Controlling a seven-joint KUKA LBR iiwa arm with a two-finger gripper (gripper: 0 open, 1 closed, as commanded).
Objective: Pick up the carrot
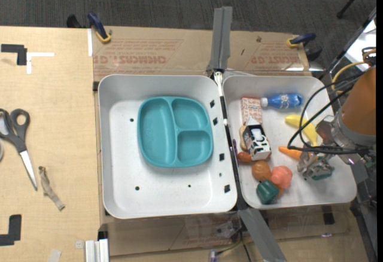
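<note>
Bench of pale board w/ two white bins side by side. Left bin (114, 153) holds a teal plate (176, 131) w/ three sections. Right bin (344, 192) is cluttered: carton (252, 111), blue bottle (282, 100), banana (302, 126) partly behind cables, toy cow (257, 141), orange ball (261, 170), pink ball (281, 177), green lump (267, 193). Carrot (291, 151) lies mid-bin, right end hidden under gripper (314, 166) & cables. Gripper sits just right of carrot, low over bin floor; tangled look, can't tell how it's set. Arm (362, 105) cut off at right edge. Scissors (18, 141) on board far left, partly cut off.
</note>
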